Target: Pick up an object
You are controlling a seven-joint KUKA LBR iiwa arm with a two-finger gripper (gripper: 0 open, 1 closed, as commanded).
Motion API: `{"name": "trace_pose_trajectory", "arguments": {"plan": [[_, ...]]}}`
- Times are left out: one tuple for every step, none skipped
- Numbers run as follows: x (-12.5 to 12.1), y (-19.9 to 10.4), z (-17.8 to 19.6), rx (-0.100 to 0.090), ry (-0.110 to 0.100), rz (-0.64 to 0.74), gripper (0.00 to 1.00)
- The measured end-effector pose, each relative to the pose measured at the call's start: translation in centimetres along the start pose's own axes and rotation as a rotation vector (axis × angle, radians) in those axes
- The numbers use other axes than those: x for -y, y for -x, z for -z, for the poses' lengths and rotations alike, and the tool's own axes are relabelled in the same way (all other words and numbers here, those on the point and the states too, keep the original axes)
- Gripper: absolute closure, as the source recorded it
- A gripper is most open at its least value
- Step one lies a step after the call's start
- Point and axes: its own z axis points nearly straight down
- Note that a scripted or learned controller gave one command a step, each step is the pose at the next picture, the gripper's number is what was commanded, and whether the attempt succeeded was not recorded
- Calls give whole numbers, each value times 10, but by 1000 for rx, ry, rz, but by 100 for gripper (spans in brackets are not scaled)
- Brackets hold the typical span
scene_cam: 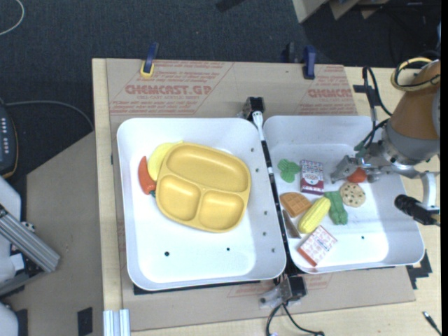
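My gripper (358,168) is low in the right bin (392,254), near its back right, and stands open. A small red-orange object (357,176) lies just under it, partly hidden by the fingers (343,169). A speckled cookie (353,194) rests right in front of that. Further left lie a red box (311,176), a green broccoli piece (288,168), a waffle piece (295,203), a corn cob (313,214), a green pickle (337,208) and a red-and-white packet (318,245).
The left bin (203,268) holds a yellow divided tray (203,186), with a red pepper (146,176) and a yellow piece (162,156) tucked under its left edge. The grey arm with its orange band (418,114) hangs over the right bin's far right.
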Motion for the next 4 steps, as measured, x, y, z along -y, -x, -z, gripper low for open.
{"name": "trace_pose_trajectory", "arguments": {"plan": [[-2,1,14,3,8,1,100],[4,8,67,6,13,0,100],[2,5,111,5,14,1,100],[1,5,138,5,13,1,100]]}}
